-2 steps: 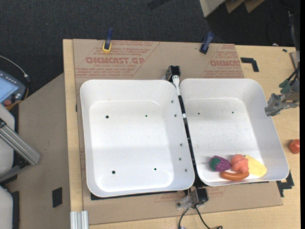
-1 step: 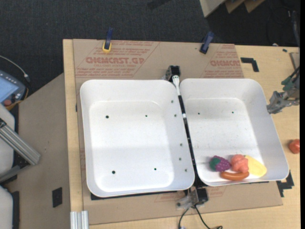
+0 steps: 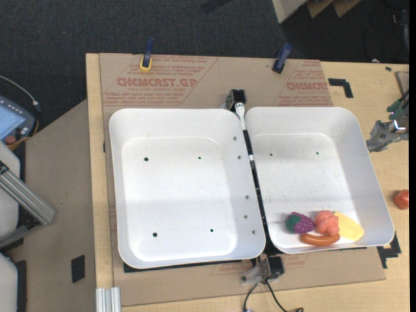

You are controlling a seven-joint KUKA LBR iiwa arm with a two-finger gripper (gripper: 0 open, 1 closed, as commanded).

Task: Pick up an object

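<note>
From the fixed camera above the surface, two shallow white bins sit side by side on a brown cardboard sheet, touching along their inner rims. The left bin shows only its small dark holes. The right bin carries all the candidates for picking, gathered in its near corner toward the lower right: a bunch of purple grapes, an orange-red lumpy toy just beside it, a yellow piece touching that toy on its far side, and a curved orange sausage-like piece lying along the front of the group against the bin's rim. They sit tightly together, likely because the bin's sloped wall lets things slide into the corner, and that crowding could make a clean grip on one piece harder.

At the right edge of the view, beyond the right bin's rim, a grey metal part of the arm, probably the gripper, hangs well apart from the toys. Whether the jaws are spread or pressed together cannot be told from here. Nothing is seen between them, so the pick appears not yet begun. A small orange item lies outside the bin near the right edge.
</note>
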